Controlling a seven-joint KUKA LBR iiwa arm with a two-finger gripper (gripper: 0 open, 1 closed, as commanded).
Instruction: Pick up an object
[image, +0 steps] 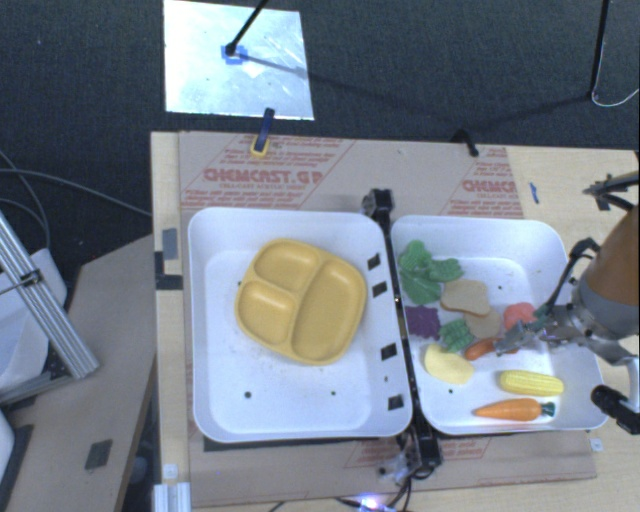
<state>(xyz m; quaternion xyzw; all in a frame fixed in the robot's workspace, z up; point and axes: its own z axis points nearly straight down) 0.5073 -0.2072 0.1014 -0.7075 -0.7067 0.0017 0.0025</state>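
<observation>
You see two white bins: the left bin (215, 400) holds a yellow divided plate (300, 300). The right bin (540, 240) holds toy food, with the gripper (520, 337) low among it, just beside a red tomato (518, 314); its grip state cannot be told.

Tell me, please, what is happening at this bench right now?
A robot arm reaches in from the right over the right bin, which holds toy food: lettuce, bread slices, a tomato, grapes, a lemon, corn and a carrot. Its gripper sits low near the tomato, but nothing is visibly held. The left bin holds a yellow divided plate.
</observation>
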